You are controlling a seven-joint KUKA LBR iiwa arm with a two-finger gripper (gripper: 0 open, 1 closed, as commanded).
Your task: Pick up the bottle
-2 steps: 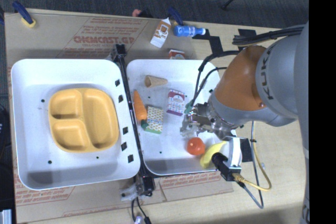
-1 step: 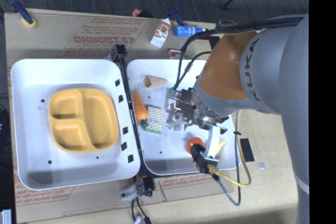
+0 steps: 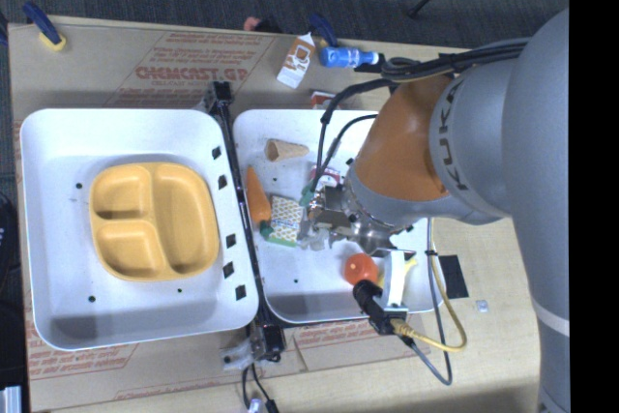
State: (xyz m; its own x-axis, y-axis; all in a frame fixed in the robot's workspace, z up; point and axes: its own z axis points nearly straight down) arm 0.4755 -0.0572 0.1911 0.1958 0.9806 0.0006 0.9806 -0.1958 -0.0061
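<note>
Camera view shows what I take to be the small blue plastic bottle (image 3: 346,58) lying on its side on the brown counter (image 3: 145,77), upper middle of the frame. It is outside both bins, just past the upper rim of the right white bin (image 3: 290,119). Its long axis runs left to right across the frame, with the pale cap end toward the right. Just to its left lies a small white-and-brown carton (image 3: 298,61), and a blue clamp (image 3: 322,28) sits close above it.

My hand (image 3: 319,227) is low over the middle of the right bin, well apart from the bottle. Whether it is wide or narrow I cannot tell from this angle, and I see nothing held in it. Near it on the bin floor are a tan cone (image 3: 287,150), an orange carrot-shaped piece (image 3: 256,193), a green-and-white checked packet (image 3: 282,218) and a red-orange ball (image 3: 359,266). The left white bin (image 3: 39,208) holds a yellow divided plate (image 3: 153,220).

From my hand the bottle lies toward the top of the frame and slightly right, beyond the bin wall. By my reckoning I must rise clear of that rim, travel up-frame, and close across the bottle's short width.
</note>
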